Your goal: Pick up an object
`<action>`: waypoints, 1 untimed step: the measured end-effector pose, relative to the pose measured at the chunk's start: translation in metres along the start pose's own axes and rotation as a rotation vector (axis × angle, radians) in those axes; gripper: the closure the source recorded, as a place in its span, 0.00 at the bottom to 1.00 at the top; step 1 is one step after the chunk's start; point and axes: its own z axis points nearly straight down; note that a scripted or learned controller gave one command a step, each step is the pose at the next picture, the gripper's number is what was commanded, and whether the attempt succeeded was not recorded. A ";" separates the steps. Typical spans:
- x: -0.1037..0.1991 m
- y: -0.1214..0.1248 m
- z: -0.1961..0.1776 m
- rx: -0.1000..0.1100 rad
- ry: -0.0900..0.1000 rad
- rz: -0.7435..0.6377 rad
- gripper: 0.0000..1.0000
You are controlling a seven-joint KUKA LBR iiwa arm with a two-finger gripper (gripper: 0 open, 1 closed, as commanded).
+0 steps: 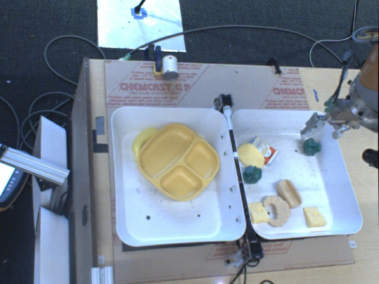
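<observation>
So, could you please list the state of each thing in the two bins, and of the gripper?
Yellow divided plate: right way up, in the left bin.
Lemon: against the right bin's divider side.
Green piece: lying loose, just under the gripper.
Ring-shaped piece: flat, touching a cheese cube.
Gripper: above the green piece, holding nothing visible.

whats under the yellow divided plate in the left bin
A paler yellow round piece pokes out from under the yellow three-compartment plastic plate at its upper left. The plate covers the rest of it, so its shape cannot be told.
</observation>
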 end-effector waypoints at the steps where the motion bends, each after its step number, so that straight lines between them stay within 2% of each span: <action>1: 0.045 -0.013 0.072 0.002 0.001 -0.002 0.00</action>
